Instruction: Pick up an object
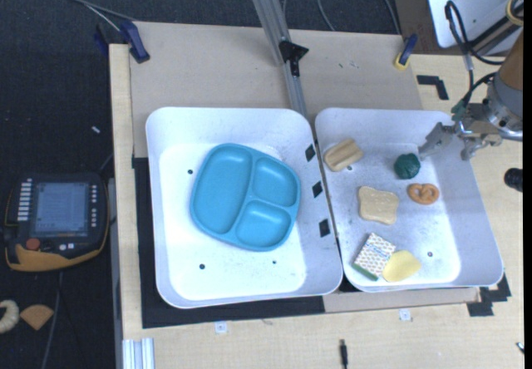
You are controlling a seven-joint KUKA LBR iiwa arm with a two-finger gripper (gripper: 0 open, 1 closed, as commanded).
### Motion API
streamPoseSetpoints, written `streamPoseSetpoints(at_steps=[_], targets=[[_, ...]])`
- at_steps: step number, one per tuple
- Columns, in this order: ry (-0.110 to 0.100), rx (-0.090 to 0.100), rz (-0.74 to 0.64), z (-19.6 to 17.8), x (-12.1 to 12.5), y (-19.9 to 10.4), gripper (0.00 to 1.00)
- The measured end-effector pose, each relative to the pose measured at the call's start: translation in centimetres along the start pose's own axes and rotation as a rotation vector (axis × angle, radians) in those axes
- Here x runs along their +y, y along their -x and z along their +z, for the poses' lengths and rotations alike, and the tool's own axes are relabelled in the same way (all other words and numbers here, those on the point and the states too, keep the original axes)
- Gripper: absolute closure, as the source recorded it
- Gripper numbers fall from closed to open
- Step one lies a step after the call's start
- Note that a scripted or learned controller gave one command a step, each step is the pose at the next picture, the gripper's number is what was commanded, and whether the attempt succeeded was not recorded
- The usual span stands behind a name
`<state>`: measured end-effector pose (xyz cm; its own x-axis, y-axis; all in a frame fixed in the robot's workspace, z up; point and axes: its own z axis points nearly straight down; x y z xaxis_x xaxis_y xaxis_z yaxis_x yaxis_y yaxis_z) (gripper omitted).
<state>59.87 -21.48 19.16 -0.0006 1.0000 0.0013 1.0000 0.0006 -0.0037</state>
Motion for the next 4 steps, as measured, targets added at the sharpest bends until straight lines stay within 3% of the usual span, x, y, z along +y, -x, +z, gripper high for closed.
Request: streamPoseSetpoints(at_steps=[1, 2, 4], targets=[[0.000, 0.000, 0.000, 6.2, -0.3, -0.1, 0.00], [0.006, -0.001, -0.001, 4.8, -0.2, -0.1, 1.00], [0.010, -0.004, -0.001, -4.9, 0.2, -0.1, 1.00]])
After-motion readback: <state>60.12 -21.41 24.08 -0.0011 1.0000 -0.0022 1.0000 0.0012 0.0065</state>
